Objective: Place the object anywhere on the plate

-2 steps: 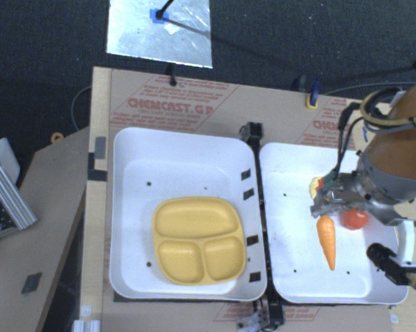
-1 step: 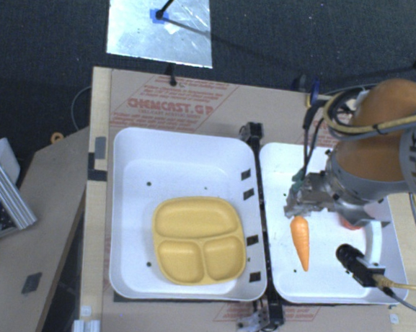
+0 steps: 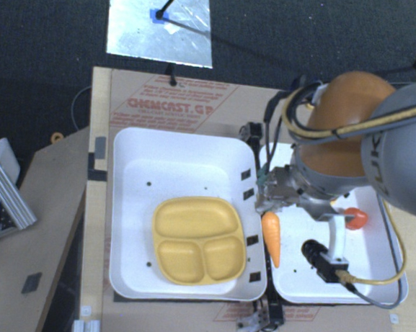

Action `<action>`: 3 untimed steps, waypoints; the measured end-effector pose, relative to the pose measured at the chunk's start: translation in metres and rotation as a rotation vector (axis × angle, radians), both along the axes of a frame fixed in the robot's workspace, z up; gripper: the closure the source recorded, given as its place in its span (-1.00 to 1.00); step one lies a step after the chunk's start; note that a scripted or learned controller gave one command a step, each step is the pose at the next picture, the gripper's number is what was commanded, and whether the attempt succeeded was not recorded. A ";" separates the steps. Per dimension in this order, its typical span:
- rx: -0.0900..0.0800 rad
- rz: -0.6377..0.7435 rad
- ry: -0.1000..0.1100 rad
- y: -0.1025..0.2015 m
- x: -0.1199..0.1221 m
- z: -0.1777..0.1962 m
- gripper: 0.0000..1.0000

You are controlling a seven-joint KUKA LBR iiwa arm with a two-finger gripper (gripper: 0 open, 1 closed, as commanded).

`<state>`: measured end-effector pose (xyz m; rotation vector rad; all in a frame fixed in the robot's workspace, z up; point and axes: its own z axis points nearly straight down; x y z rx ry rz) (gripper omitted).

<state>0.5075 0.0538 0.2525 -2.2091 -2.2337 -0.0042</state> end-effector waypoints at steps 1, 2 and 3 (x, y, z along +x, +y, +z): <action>0.000 -0.001 0.001 0.048 0.012 -0.017 1.00; 0.000 0.000 0.000 0.105 0.012 -0.015 1.00; -0.001 -0.002 0.001 0.154 0.014 -0.029 1.00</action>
